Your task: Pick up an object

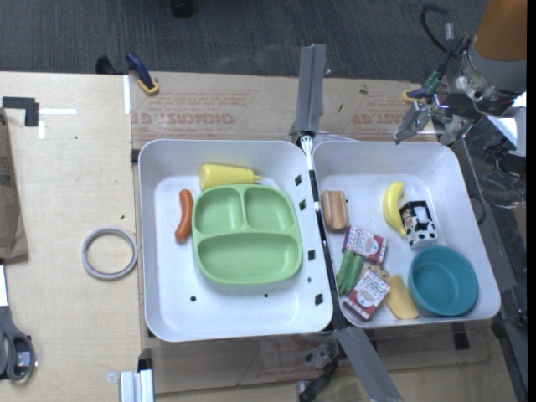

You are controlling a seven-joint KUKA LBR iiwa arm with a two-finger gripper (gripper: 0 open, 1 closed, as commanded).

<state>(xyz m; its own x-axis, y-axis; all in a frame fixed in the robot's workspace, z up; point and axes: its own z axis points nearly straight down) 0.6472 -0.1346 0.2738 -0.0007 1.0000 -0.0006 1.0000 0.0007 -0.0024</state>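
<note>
My gripper (425, 128) hangs above the far rim of the right bin (469, 191), near its back edge, open with nothing between its fingers. Below it in that bin lie a yellow banana (394, 206), a small black and white box (419, 222), a tan bun (335, 210), two snack packets (363, 244) (368, 291), a green vegetable (349, 272), a yellow piece (402, 298) and a teal bowl (444, 280). The left bin (159, 249) holds a green divided plate (247, 233), a yellow bottle (226, 175) and an orange sausage (183, 215).
A grey metal post (310, 90) stands at the far end of the wall between the bins. On the bench to the left lie a grey ring (110, 252), a blue clamp (142, 74) and scissors (12, 354). Cables hang by the wrist (440, 28).
</note>
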